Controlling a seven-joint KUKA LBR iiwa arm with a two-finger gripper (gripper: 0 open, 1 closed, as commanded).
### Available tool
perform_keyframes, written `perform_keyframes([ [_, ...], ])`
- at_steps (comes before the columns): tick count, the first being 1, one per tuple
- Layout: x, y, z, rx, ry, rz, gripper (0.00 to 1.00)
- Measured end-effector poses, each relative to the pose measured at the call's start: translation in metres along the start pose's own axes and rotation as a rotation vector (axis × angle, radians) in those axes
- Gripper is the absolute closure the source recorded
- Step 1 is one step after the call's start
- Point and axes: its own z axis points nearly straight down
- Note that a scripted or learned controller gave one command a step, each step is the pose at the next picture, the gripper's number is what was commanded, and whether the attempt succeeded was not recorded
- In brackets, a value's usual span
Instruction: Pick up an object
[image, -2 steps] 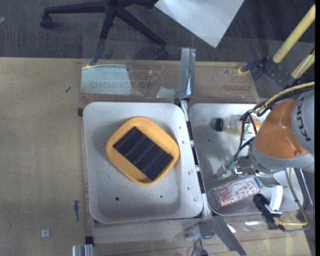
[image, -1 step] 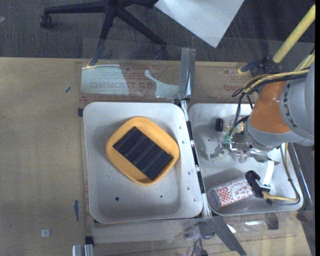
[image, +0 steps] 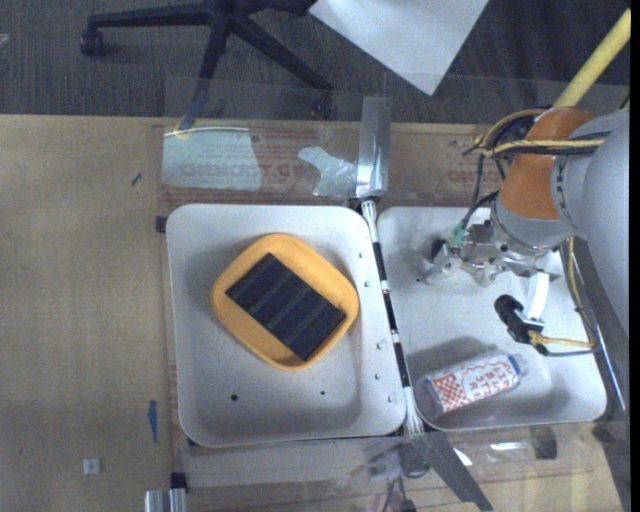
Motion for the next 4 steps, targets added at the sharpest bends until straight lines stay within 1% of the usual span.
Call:
perform_keyframes([
  [1, -0.018, -0.009, -0.126, 0.001, 0.0, -0.018, 0.0],
  [2, -0.001, 0.021, -0.032, -0.001, 0.0, -0.212, 0.0],
  [3, -0.017, 0.02, 0.0, -0.001, 0.001, -0.402, 0.0],
  [4, -0.016, 0.022, -0.012, -0.006, -0.002, -0.405, 1.0],
])
